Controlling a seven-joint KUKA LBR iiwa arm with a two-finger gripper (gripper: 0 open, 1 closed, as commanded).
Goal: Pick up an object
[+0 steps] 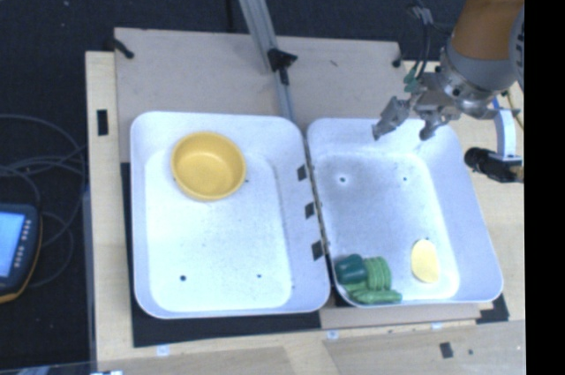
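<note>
Now: gripper (405, 127) spread wide, nothing between fingers, above far rim of right bin (459, 188) | near corner of right bin: green object (366, 276), with pale yellow piece (425, 261) just beside it | left of right bin: left bin (256, 214) holding yellow bowl (208, 166) at far end

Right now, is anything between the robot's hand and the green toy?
No. The camera view shows bare white bin floor between the hand and the green toy.
</note>
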